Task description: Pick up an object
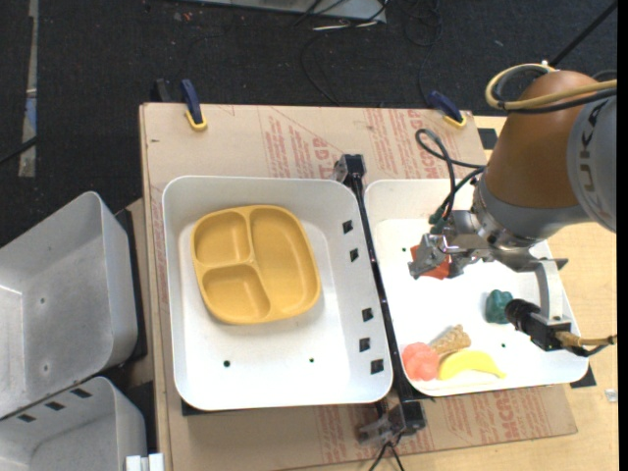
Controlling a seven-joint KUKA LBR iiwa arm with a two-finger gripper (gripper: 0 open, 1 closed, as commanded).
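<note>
A smooth yellow plastic banana (472, 365) lies near the front edge of the right shallow white bin (392, 214), long axis running left-right, beside a pink rounded toy (422, 360), a tan textured piece (450, 340) and a teal object (498, 305). The gripper (432, 259) hangs over the bin's middle; whether it is open, I cannot tell. The left white bin (265, 386) holds a yellow three-compartment plastic plate (256, 263).

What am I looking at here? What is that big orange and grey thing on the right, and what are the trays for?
It is a robot arm, seen by a single camera fixed above the bench and looking down at a slant. The arm reaches over the right white bin, with its gripper low at the end. Whether it holds anything cannot be made out. In that bin lie a teal object, a pink object, a tan piece and a yellow banana. The left white bin holds a yellow divided plate. The arm's job is to pick something up.
</note>
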